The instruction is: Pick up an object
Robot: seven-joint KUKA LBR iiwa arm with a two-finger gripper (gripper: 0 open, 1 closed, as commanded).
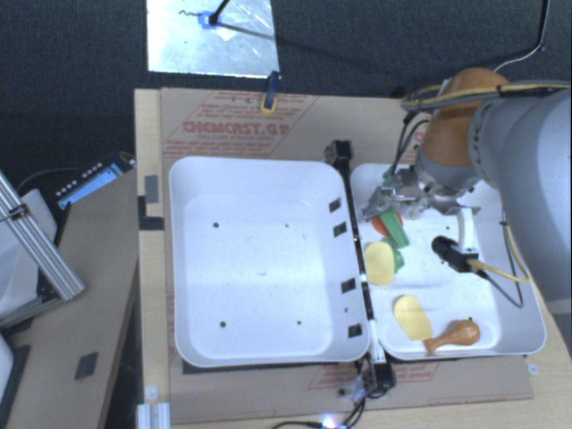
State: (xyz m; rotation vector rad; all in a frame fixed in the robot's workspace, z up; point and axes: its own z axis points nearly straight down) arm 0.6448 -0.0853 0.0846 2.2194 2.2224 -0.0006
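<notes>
Right bin (pixel 527 329), near corner: one tan gourd-shaped toy (pixel 454 334), lying flat with its neck pointing left, touching a pale yellow oval piece (pixel 412 316) just beside it.

Right bin, middle, close to the divider: a second pale yellow piece (pixel 379 263), rounded, its right edge overlapping a green item (pixel 395 237). The green item was partly covered, and its shape was hard to make out. A small red-orange object (pixel 380 224) lay against the green item's far end, mostly hidden.

Right bin, far part: end effector (pixel 382 202), low over the red and green items. Whether its fingers were spread or closed could not be told, nor whether anything sat between them. The grey arm (pixel 523 150) was cut off at the right edge.

Left bin (pixel 259 262): white, shallow, its floor dotted with small holes.

Counter (pixel 232 119): brown board with red lettering, bearing both bins.
</notes>
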